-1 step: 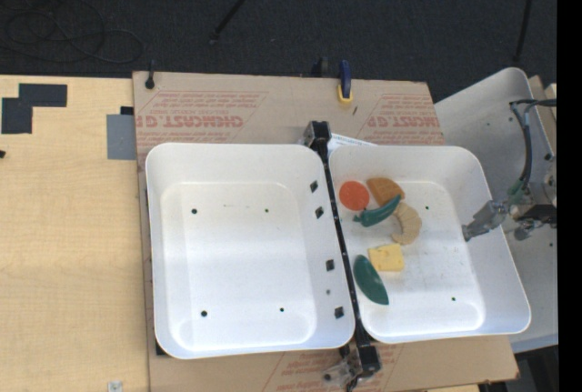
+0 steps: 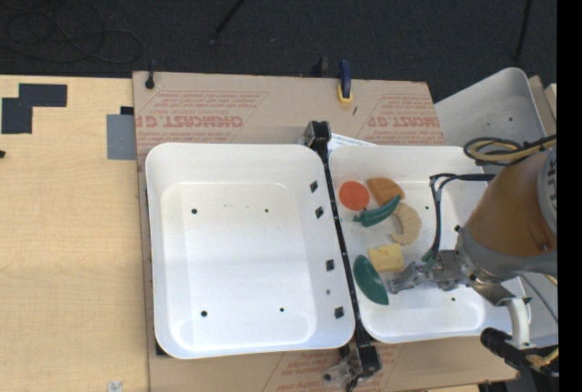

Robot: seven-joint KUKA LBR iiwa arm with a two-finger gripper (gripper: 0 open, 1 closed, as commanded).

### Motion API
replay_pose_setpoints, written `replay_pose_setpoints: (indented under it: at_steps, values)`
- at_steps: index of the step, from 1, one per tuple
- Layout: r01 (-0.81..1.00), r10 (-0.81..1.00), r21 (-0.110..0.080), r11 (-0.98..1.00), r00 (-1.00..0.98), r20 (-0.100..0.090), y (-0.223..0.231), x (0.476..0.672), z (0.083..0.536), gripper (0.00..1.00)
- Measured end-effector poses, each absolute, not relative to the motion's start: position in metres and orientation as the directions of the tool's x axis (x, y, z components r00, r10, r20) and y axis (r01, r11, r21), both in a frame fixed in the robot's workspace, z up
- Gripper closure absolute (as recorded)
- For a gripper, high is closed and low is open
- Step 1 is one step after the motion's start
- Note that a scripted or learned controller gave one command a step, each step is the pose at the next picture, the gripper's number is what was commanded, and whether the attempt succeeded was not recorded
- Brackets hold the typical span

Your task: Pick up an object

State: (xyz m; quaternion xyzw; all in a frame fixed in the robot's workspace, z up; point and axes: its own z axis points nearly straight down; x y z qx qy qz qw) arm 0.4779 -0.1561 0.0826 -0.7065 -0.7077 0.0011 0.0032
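Arm is reaching in from the right; pincer (image 2: 406, 279) is sitting low in the right bin (image 2: 436, 319), just beside the yellow block (image 2: 386, 257) and dark green scoop (image 2: 369, 279). Cannot tell how far it is open or whether it is gripping anything. Orange disc (image 2: 354, 195), tan pieces (image 2: 405, 223) and a teal piece (image 2: 376, 215) are lying behind. Cardboard sheet (image 2: 195, 118) under the bins is showing red print, upside down, unreadable.

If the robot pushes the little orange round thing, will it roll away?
Probably not far. The orange round thing looks like a flat disc lying on its face, so it would more likely slide. The brown piece and the green curved piece beside it might also stop it.
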Motion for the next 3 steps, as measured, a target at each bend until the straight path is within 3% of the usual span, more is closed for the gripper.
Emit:
replay_pose_setpoints:
  at_steps: [2, 3]
  values:
    - [1.000, 1.000, 0.003, 0.003, -0.003, 0.000, -0.132, 0.610, 0.088, 0.00]
    - [1.000, 1.000, 0.001, 0.002, -0.002, 0.001, -0.120, 0.645, 0.088, 0.00]
